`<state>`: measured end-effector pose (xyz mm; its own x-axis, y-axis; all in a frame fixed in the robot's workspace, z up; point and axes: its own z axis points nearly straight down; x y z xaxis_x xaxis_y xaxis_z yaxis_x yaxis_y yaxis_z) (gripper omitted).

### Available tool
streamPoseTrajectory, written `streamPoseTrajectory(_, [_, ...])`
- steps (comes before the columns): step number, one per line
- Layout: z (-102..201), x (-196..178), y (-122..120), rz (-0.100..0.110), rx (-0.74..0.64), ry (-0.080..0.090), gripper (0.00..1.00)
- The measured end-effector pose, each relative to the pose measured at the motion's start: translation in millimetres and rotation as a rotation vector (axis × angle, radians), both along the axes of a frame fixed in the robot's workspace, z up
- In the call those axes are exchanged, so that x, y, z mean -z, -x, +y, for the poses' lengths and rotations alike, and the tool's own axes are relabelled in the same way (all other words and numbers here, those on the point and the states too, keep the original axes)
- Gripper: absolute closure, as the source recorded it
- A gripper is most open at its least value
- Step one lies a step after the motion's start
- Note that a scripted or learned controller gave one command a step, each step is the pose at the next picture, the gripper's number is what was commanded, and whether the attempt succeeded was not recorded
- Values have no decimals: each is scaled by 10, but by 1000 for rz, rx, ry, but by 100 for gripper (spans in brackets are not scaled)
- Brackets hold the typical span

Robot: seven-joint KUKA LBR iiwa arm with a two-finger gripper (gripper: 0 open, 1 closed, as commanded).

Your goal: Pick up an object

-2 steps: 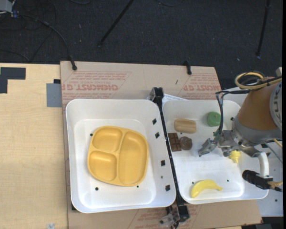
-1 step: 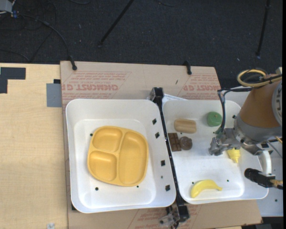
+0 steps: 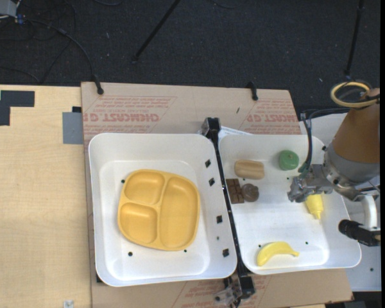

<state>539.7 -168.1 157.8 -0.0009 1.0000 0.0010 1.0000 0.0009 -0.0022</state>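
Using the black divider (image 3: pixel 221 204) between the two bins as the reference point here. Well to its left, the left bin (image 3: pixel 102 236) holds a yellow compartment plate (image 3: pixel 159 208), sitting flat, three sections, nothing visible in it.

Just right of the divider, in the right bin (image 3: pixel 279 265), there's a dark brown block (image 3: pixel 235 190) touching a round brownish lump (image 3: pixel 249 192). A tan loaf-shaped piece (image 3: pixel 249 169) lies just behind those two. Toward the front of the bin, a yellow banana (image 3: pixel 276 253) lies on its own, well apart from the rest.

Further right from the divider, a green ball (image 3: pixel 288 160) sits near the back of the bin, and then comes the gripper (image 3: pixel 303 190), down low over the bin floor. A small yellow object (image 3: pixel 315 205) (could be a little bottle or a cone, too small to call) lies right against the gripper's near side. Honestly I can't tell from this angle whether the gripper is spread or closed, and I can't see anything held in it.

My read: this is the reach/descent step of a pick, with that yellow thing as the likeliest target. Nothing is lifted yet. The next move needs the gripper centred over the piece, not beside it, then a clean close and a straight lift, or it'll just nudge the piece aside.
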Motion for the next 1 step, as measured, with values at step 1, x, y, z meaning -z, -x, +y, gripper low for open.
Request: streamPoseTrajectory(1, [-86,-566,26,-1,1,1,100])
